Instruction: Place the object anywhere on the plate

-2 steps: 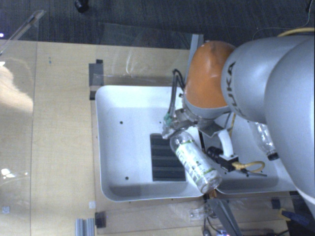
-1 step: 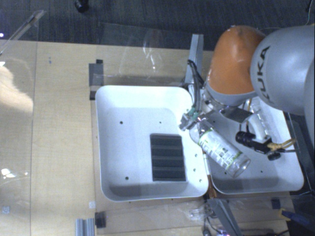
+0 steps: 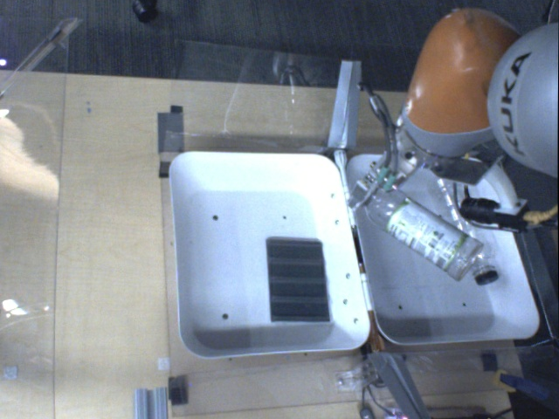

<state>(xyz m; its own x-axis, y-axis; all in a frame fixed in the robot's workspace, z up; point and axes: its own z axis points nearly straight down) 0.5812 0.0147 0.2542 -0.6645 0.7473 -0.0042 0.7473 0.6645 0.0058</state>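
A clear plastic bottle (image 3: 432,236) with a white label and a black cap lies on its side in the right bin (image 3: 507,317), cap toward the lower right. The dark ridged rectangular plate (image 3: 297,279) lies flat in the left bin (image 3: 201,234), with nothing on it. My gripper (image 3: 381,180) hangs low over the right bin's upper left corner, right at the bottle's base end. The orange wrist band and grey arm above hide most of it, so I cannot see whether it touches the bottle.
The raised rims of the two bins meet in a ridge (image 3: 356,251) between the bottle and the plate. A metal post (image 3: 343,103) stands just behind that ridge. Cables (image 3: 498,212) trail off the arm at the right.
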